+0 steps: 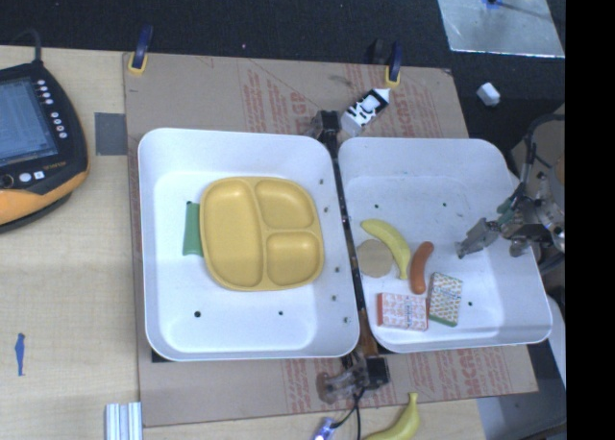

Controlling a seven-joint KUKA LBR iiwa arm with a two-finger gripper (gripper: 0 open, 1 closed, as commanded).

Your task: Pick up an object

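Observation:
The right white bin holds a yellow banana, a reddish-brown sausage, a tan round disc and two small patterned packets. My gripper hangs over this bin's right side, to the right of the sausage and apart from all the objects. Its fingers stand open, with only bare bin floor between them. The arm comes in from the right edge.
The left white bin holds a yellow divided tray with a green flat piece poking out at its left. A teach pendant lies at far left. Another banana lies outside, below the bins.

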